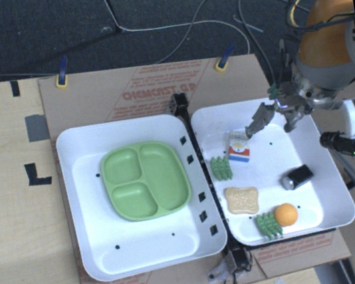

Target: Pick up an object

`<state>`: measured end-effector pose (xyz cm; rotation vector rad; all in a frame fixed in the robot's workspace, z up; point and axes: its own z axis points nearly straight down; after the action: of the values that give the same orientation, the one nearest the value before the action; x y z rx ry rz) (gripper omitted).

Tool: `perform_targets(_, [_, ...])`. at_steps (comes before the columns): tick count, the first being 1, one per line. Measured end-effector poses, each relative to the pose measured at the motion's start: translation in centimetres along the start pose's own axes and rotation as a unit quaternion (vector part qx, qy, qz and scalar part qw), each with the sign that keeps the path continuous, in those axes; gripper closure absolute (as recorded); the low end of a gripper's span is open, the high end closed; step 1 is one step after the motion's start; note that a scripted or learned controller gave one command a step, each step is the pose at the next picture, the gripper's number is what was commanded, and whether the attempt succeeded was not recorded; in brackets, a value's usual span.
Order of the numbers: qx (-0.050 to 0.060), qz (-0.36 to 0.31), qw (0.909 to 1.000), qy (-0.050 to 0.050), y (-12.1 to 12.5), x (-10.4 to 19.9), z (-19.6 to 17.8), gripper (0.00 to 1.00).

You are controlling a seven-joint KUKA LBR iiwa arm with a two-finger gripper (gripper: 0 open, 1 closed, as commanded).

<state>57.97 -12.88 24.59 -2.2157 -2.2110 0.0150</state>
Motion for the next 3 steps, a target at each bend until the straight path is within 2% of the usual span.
perform_targets(1, [-0.007, -0.002, 1.0000, -0.001, 0.2, 0.0, -0.8, 0.00])
perform_targets(3, [-0.004, -0.001, 1.0000, -0.001, 0.8, -1.3, 10.5, 0.00])
